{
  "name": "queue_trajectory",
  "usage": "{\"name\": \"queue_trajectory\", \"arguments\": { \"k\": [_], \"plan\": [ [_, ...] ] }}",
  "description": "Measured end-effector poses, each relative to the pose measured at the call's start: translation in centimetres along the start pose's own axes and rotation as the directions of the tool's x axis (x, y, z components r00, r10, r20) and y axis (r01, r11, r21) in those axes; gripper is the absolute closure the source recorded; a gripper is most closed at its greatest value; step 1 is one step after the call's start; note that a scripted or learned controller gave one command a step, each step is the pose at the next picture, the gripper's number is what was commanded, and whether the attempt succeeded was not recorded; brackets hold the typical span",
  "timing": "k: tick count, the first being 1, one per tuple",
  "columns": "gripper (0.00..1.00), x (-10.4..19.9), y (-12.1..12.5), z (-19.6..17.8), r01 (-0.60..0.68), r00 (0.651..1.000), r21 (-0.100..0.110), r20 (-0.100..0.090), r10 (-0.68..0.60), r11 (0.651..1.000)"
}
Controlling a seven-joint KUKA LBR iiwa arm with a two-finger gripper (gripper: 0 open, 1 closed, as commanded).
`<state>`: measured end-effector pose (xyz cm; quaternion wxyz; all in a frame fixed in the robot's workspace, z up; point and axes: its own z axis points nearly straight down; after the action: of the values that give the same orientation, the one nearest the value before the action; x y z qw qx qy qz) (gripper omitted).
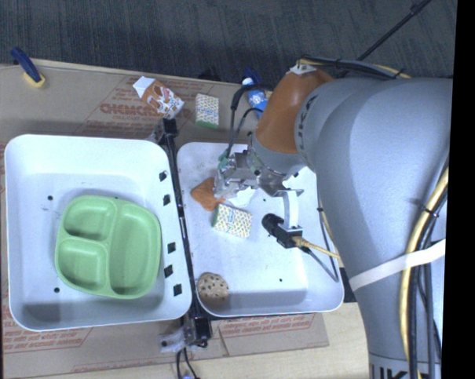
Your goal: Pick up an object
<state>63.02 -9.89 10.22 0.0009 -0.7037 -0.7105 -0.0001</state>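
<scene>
Not yet done, by the look of it. Grey two-finger gripper (pixel 231 183) low over the far-left part of the right shallow white bin (pixel 299 299), touching or just above a soft orange lump (pixel 203 195) beside that bin's left wall; impossible to tell which. Impossible also to tell how wide the gripper stands. Nothing seen raised off the bin floor, so the grasp and the lift judged as yet to come.

Just beside the orange lump, toward the bin's middle: a square white packet with a green and yellow pattern (pixel 233 221), near enough to be nudged or caught along with it. At the near-left corner: a round brown speckled cookie (pixel 212 286), well apart and no hindrance. In the left shallow white bin (pixel 34 176): a pale green divided plastic tray (pixel 109 246), out of the way. Beyond the far edges, on brown printed cardboard (pixel 92 108): an orange and white wrapper (pixel 156 99) and a small pale square packet (pixel 207 110), outside the working area.
</scene>
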Motion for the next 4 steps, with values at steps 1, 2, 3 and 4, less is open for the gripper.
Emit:
{"name": "queue_trajectory", "arguments": {
  "k": [1,2,3,4],
  "plan": [
    [1.0,11.2,2.8,-9.1,-0.001,1.0,-0.003,-0.001,0.001,1.0],
    [1.0,18.9,1.5,-8.9,-0.001,1.0,0.003,0.001,0.001,1.0],
    [1.0,25.9,-6.7,-13.9,-0.002,1.0,0.002,0.0,0.002,1.0],
    [1.0,31.7,-14.5,-11.2,0.001,1.0,0.004,0.004,-0.001,1.0]
  ]
}}
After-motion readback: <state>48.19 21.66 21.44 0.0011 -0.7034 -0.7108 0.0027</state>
